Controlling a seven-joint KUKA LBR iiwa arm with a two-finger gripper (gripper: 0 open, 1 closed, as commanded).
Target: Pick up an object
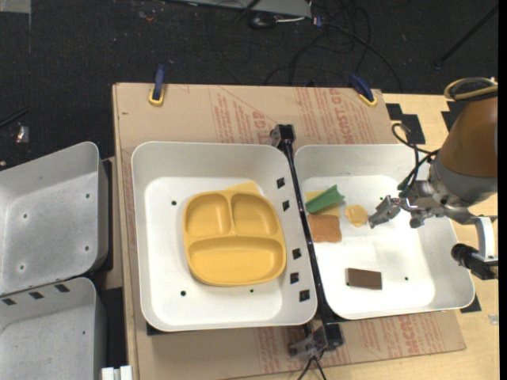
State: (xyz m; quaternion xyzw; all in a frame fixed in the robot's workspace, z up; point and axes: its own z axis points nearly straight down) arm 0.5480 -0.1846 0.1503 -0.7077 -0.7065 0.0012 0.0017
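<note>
Robot lab, clamped cardboard bench, floor cables

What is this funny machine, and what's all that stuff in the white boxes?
It's a robot arm, grey with an orange band, reaching in from the right. At its tip is a gripper, like two fingers. One camera looks down from above. The left bin holds a yellow divided plate. The right bin holds toy food: a green piece, a brown square, a small yellow piece and a dark brown block. The gripper hovers beside the yellow piece, holding nothing I can see.
</note>
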